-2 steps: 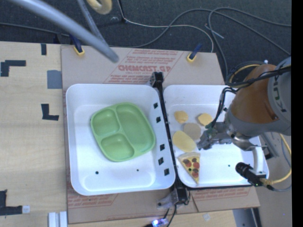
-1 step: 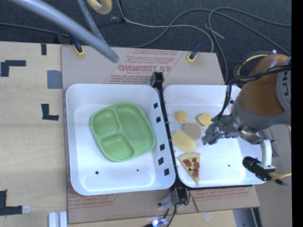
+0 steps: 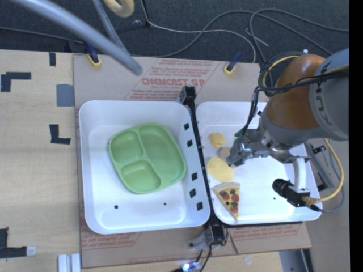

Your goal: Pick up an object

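In the right bin lie a small yellow round piece, a larger pale yellow piece and a pizza slice toy. My gripper hangs low over the bin's left part, just right of the two yellow pieces, close to the larger one. Whether anything sits between its fingers I cannot make out. The grey arm with its orange band reaches in from the right.
The left bin holds a green three-compartment tray. A black divider runs between the bins. Cables trail at the right bin's right side. A grey pole crosses the top left.
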